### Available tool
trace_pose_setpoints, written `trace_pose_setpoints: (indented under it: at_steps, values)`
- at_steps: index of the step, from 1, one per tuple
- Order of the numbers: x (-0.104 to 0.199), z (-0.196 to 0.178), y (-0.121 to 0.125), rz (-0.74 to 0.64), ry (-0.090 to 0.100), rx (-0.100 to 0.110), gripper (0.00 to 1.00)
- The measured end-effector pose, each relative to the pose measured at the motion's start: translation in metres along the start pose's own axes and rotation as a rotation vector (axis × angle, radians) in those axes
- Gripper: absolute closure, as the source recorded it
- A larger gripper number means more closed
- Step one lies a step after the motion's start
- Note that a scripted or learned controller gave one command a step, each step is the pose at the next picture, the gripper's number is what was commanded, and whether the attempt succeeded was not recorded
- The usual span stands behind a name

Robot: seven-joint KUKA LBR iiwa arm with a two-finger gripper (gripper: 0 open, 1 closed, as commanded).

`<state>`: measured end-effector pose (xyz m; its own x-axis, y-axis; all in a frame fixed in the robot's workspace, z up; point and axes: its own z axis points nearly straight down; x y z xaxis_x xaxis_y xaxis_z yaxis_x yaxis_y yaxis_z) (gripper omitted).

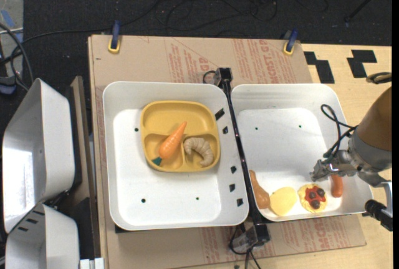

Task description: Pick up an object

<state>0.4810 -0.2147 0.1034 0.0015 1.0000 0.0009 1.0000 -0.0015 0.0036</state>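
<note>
From above, I am reaching in from three o'clock, my grey arm (pixel 374 137) with its orange band crossing the right rim of the right-hand bin (pixel 280 94). My jaws (pixel 329 169) are hanging low over that bin's lower right part. From this height I cannot tell whether my jaws are apart or together, and I cannot make out anything gripped between them. A small orange sausage-shaped piece (pixel 336 185) is lying just beside the jaws, at their five o'clock; whether it is touching them I cannot tell.

Along the near wall of the right-hand bin, things are sitting in a row. A round yellow piece topped with red and dark bits (pixel 314 197) is resting at about seven o'clock from my jaws. At its nine o'clock a plain pale yellow disc (pixel 283 200) is lying just beside it, and further toward nine o'clock a long tan piece (pixel 258 190) is leaning along the bin's left wall.

The left-hand bin (pixel 124 155) is holding a yellow divided plate (pixel 181 113). An orange carrot (pixel 173 141) is lying across its divider, and a pale curled shrimp-like piece (pixel 199 149) is sitting in the plate's lower right compartment. Both bins are resting on a brown worktop (pixel 187 56).
</note>
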Motion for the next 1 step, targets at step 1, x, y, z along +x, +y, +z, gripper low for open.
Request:
trace_pose_setpoints:
  at_steps: [1]
  values:
    - [0.0106,-0.0524,0.0027,-0.006,-0.002,-0.001,1.0]
